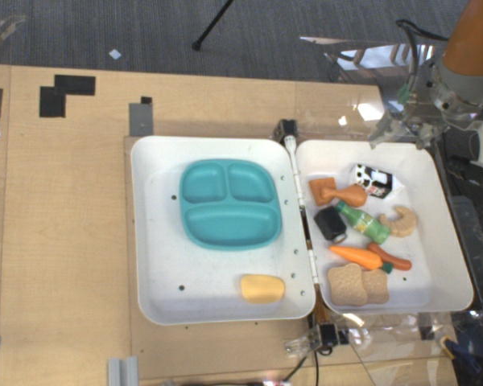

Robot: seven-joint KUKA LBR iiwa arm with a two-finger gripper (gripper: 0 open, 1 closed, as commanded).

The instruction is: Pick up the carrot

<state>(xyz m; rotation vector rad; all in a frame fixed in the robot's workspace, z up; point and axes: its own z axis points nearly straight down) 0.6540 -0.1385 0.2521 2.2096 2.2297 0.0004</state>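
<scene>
Left bin (149,240): a teal divided plate (229,203) near centre, a yellow block (262,288) at the front edge. Right bin (447,240): a chicken leg (338,193), a black-and-white item (373,182), a black block (331,223), a green bottle (365,223), a croissant (400,221), a red chili (390,258) and two bread slices (357,284), loosely clustered.

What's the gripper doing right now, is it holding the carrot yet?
Gripper: above the right bin's far edge; open or shut cannot be told. The carrot lies in that bin, apart from it, not held.
</scene>
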